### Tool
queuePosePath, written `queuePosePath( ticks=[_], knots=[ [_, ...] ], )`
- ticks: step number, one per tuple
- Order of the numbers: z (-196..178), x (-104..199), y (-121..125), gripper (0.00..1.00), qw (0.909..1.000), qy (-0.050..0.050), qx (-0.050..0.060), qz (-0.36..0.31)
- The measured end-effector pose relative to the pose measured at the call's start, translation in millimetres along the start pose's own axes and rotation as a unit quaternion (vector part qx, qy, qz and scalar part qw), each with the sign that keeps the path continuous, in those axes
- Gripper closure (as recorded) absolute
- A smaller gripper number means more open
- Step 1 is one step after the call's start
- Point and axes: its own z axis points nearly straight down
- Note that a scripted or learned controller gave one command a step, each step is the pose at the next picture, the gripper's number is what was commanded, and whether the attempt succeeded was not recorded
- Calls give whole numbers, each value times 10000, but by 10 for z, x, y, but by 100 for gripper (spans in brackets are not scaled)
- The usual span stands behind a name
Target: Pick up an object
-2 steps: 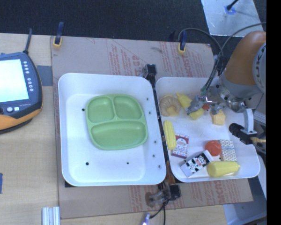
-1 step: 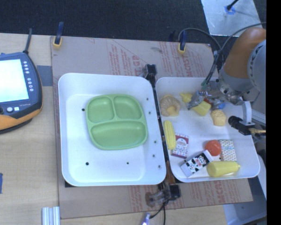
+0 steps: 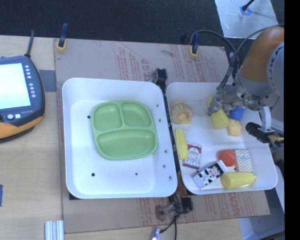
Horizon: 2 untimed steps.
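Observation:
The right bin (image 3: 268, 183) holds several small items. At its back right lie a yellow block (image 3: 219, 119), a blue piece (image 3: 237, 114) and a pale yellow piece (image 3: 234, 128). My gripper (image 3: 221, 105) hangs low over this cluster, right at the yellow block's back edge, with the grey arm and its orange band (image 3: 266, 43) behind it. I see nothing lifted off the bin floor. Further forward lie a tan bun (image 3: 181, 112), a corn cob (image 3: 180, 143), a small red-and-white carton (image 3: 193, 156), a cow-patterned box (image 3: 208, 175), a red piece (image 3: 228, 157), a patterned box (image 3: 243, 160) and a yellow cylinder (image 3: 237, 179).
The left bin (image 3: 71, 149) holds a green divided plate (image 3: 124, 129). A teach pendant (image 3: 12, 96) with a screen rests on the bench at the far left. A black part (image 3: 256, 131) sticks out over the right bin's right side. Clamps hold the cardboard sheet at the back.

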Motion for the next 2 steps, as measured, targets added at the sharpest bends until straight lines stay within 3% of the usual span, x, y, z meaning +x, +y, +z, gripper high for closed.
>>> queuePosePath(
  ticks=[1, 2],
  knots=[
    [-252, 717, -316, 100, 10000, -23, -75, -8],
    [-905, 1418, -618, 100, 10000, -24, -80, -12]
  ],
)
